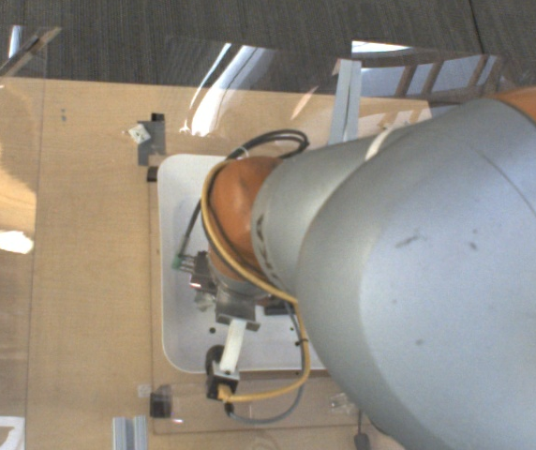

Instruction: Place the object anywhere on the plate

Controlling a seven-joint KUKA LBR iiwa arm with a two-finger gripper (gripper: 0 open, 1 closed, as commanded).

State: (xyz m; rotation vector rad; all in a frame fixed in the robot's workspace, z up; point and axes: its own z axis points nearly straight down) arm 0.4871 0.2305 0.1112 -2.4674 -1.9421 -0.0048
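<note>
The gripper hangs low over the white bin, near its front edge. Whether it grips anything, I cannot tell; the arm hides plate and object.

The single camera looked steeply down from above the bench, close behind the arm reaching leftward over a white bin.
</note>
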